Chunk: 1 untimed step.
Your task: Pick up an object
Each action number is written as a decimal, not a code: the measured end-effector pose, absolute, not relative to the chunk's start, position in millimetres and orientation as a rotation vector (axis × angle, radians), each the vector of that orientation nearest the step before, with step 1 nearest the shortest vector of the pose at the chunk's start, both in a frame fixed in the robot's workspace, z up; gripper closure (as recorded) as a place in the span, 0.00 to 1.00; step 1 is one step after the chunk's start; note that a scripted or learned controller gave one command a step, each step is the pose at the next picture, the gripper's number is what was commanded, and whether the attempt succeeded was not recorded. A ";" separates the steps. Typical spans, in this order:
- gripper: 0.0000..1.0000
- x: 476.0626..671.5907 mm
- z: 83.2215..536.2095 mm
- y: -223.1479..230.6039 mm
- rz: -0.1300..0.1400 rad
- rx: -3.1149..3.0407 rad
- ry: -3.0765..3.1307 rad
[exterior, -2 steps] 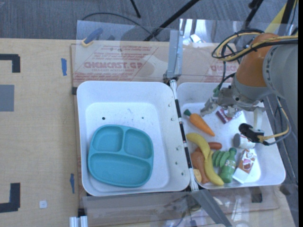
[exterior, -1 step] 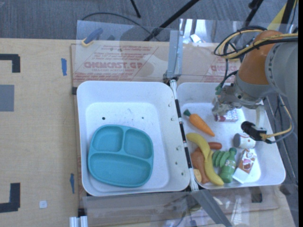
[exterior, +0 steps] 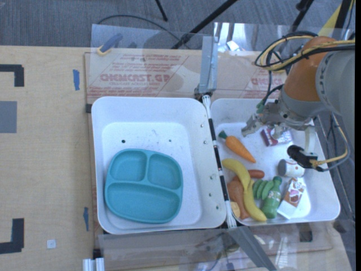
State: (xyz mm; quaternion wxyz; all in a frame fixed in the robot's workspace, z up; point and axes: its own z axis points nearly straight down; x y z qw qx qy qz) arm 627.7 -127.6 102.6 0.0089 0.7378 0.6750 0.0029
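My gripper hangs over the back of the right bin, below the orange wrist band. It is just right of and above a carrot and left of a red and white packet. Nothing is visibly held in it. In front of it lie a yellow banana, a small red sausage, a green bottle and a white and red carton. A small white cup sits to the right.
The left bin holds a teal divided plate. An orange item lies beside the banana against the divider between the bins. The arm and its cables cover the right bin's back right corner.
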 end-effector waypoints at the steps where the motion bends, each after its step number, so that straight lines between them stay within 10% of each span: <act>1: 1.00 628.3 112.7 -128.7 0.009 2.302 2.105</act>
